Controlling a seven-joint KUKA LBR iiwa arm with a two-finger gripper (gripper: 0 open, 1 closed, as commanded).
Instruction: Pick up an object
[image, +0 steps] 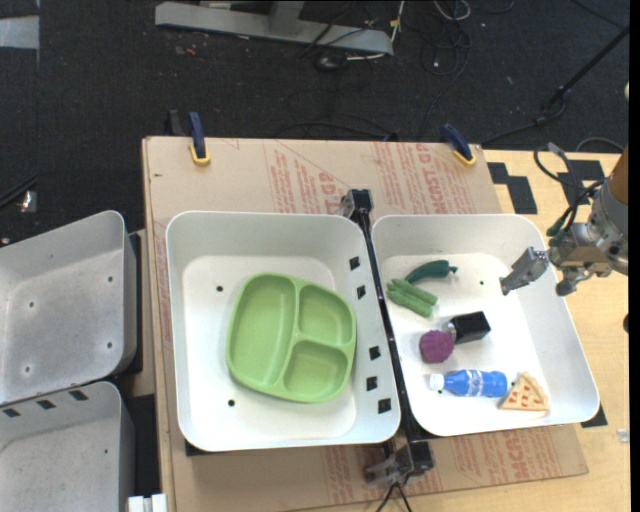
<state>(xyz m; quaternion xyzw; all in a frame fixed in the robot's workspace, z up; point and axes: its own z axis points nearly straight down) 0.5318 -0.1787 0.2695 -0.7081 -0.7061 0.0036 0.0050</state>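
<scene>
- I see a cardboard-topped bench (300, 175) on dark carpet, cables above, two blue-and-yellow clamps at its far edge.
- Left bin (200, 250) holds a green divided plate (292, 337).
- Right bin (560, 340) holds a dark green pepper (431, 270), green beans (412, 296), a black block (469, 326), a purple lump (436, 346), a blue bottle (472, 383) and a pizza slice (525, 394).
- My gripper (540, 272) hangs over the right bin's far right edge, fingers spread, nothing between them.
- Bare floor lies under it, toys well apart to its left.

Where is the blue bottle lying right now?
The blue bottle lies on its side in the right bin, near its front edge, between the purple lump and the pizza slice toy.
</scene>
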